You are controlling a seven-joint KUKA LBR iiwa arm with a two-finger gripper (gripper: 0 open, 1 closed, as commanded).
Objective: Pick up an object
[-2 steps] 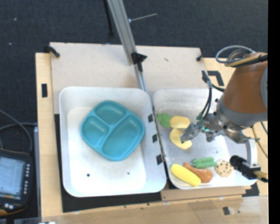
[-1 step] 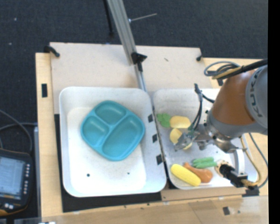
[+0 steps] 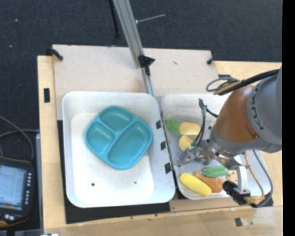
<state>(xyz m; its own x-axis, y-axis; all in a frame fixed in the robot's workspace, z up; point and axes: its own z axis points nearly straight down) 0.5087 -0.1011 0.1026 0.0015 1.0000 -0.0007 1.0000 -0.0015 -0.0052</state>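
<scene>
the desk carries two shallow white bins side by side. the left bin holds a teal divided plate with three compartments, lying flat near the bin's middle and a little toward its upper side; two small dark specks sit on the bin floor below it. the right bin holds a cluster of small toy foods: a green piece near the bin's left wall, a pale yellow piece just beside it to the right, another small yellow piece below those, a long yellow corn-like piece lying at a slant near the bin's lower edge, an orange carrot-like piece touching the corn's upper right side, and a green pod-like piece just above the carrot. the arm reaches in from the right, its orange band over the right bin's upper right part (it covers much of that corner). the pincer hangs low among the foods, between the small yellow piece and the corn, with its metal parts pointing left toward the divider between the bins. whether its fingers are apart or together cannot be told, and nothing can be seen between them. a slanted metal rail runs from the top edge down to the bins' shared upper edge, and a handheld control pad lies off the desk at the lower left.
</scene>
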